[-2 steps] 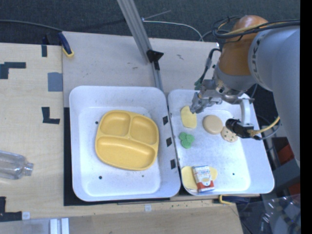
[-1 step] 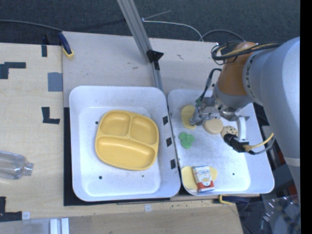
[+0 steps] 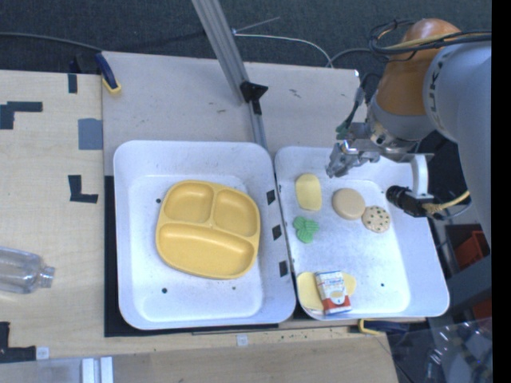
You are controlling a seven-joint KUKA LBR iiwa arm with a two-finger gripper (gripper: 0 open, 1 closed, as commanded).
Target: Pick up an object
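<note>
My gripper (image 3: 342, 160) hangs over the right bin's (image 3: 415, 294) far edge, near the yellow piece (image 3: 308, 191) and tan disc (image 3: 348, 203). Released or clenched, I can't tell. Yellow tray (image 3: 209, 228) sits in the left bin (image 3: 136, 238).

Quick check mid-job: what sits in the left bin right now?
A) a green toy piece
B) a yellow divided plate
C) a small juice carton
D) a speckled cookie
B: the yellow divided plate lies by itself in the left bin, while the carton, the cookie and the green piece all lie in the right bin.
</note>
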